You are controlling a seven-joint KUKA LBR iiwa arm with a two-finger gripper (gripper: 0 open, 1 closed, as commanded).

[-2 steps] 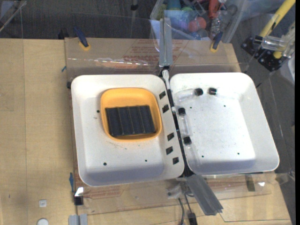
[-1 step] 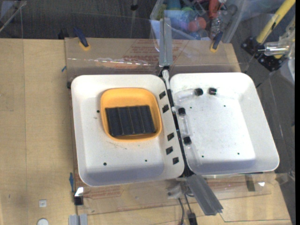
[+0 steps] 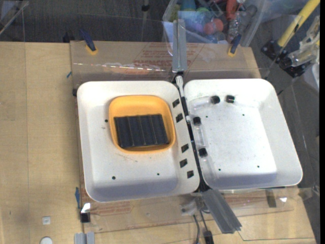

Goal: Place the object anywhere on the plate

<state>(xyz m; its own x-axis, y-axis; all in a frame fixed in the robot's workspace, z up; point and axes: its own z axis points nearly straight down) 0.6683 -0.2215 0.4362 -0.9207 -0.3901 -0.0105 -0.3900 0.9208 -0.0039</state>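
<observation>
Pale wooden bench as usual, with a clear plastic tub of colourful toys parked behind it and some cables and stands off in the back corner. On the bench sit the two shallow white bins, the left bin and the right bin, pushed up against each other along a thin divider.

Progress-wise, from my end this looks pretty much done. The dark grey ribbed rectangular block is lying flat inside the rounded orange plastic plate, which is in the upper middle of the left bin. The block takes up most of the plate's floor and looks fully inside the rim, nothing hanging over as far as I can see. So I'd call the placing step finished; all that's left is maybe confirming the arm is clear and logging it.

As for the claw, I honestly can't tell whether it's apart or together from this feed, so not guessing.

Head count: two bins, one plate, one ribbed block. The right bin has two small black knobs near its far edge. There's also a row of little black tabs along the divider, I count roughly five, but they're tiny.
</observation>
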